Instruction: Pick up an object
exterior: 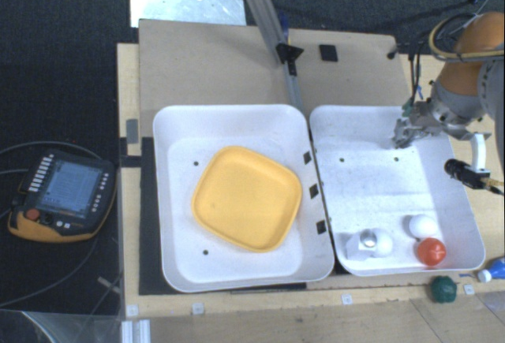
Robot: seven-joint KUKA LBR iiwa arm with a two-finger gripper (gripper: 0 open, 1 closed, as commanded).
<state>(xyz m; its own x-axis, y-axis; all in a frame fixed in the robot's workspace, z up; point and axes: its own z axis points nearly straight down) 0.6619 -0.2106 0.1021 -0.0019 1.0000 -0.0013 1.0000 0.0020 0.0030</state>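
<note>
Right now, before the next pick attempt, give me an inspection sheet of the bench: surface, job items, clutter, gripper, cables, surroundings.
Surface: tan bench bearing left bin and right bin side by side.
Job's things: yellow plate flat in the left bin; white ball, red ball and a small white-and-grey object along the right bin's near edge.
Clutter: green ball on the bench outside the right bin.
Grippers: gripper over the right bin's far corner, nothing seen between its fingers.
Cables: black cables behind the arm.
Surroundings: teach pendant on dark carpet, left of the bench.
</note>
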